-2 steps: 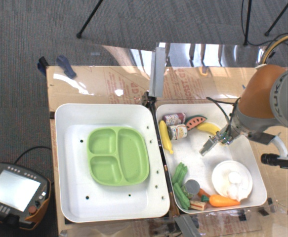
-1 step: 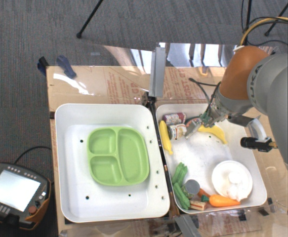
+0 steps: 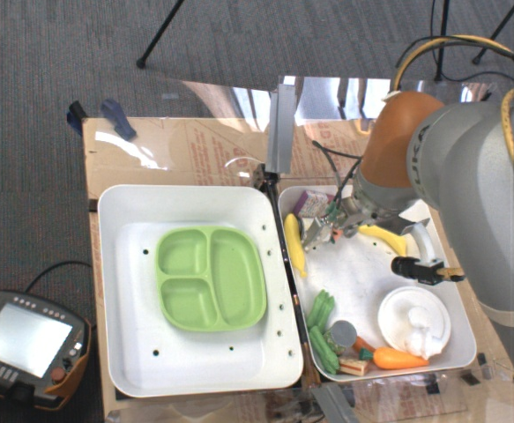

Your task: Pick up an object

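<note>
The gripper [image 3: 327, 225], small and blurred, hangs over the right bin [image 3: 465, 324]; its grip cannot be made out. A smooth curved banana [image 3: 294, 245] lies just left of it.

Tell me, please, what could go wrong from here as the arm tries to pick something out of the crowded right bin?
The gripper sits low beside the yellow banana, which lies tight along the right bin's left wall; a closing grasp may catch the wall or push the fruit aside. The purple item and a second banana lie close by, so the fingers might nudge or pinch the wrong thing.
</note>
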You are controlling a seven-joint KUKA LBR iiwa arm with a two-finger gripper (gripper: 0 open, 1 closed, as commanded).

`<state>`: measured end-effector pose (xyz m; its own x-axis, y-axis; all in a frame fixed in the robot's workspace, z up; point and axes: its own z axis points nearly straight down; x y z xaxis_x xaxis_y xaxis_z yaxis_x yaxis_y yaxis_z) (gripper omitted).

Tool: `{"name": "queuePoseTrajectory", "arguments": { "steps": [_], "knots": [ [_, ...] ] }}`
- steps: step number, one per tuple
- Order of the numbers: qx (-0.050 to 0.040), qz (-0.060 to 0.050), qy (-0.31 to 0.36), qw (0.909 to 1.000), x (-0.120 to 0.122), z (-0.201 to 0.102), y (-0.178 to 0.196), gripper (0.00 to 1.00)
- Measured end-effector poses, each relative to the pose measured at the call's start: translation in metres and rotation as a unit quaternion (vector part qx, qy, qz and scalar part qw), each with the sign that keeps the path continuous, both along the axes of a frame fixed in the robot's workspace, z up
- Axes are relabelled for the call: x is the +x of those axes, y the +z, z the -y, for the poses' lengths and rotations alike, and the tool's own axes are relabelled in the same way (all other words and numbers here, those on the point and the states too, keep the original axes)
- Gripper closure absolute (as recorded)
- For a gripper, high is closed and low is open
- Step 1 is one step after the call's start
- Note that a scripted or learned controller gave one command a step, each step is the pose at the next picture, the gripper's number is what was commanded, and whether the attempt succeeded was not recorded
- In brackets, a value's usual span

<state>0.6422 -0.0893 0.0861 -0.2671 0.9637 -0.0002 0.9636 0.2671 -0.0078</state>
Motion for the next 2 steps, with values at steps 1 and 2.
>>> {"name": "queuePoseTrajectory", "arguments": {
  "steps": [1, 2],
  "knots": [
    [-0.0029, -0.009, 0.000, 1.0000, -0.0047, 0.0041, 0.0063, 1.00],
    [-0.0031, -0.007, 0.001, 1.0000, -0.0036, 0.0035, 0.0072, 0.00]
  ]
}}
